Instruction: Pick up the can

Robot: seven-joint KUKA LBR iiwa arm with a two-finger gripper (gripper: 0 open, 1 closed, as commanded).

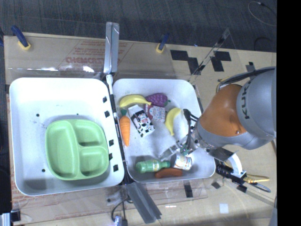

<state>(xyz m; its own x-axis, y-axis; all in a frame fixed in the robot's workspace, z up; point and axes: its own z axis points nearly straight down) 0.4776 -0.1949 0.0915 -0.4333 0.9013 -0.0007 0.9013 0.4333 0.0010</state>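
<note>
Can [183, 162] lies at five o'clock in the right bin [200, 102], tipped beside the green bottle [151, 165] and a sausage [168, 173]. Gripper [181, 149] hangs just above it; whether its fingers are spread I cannot tell. Best descend straight, straddling the can, clear of the bottle.
</note>
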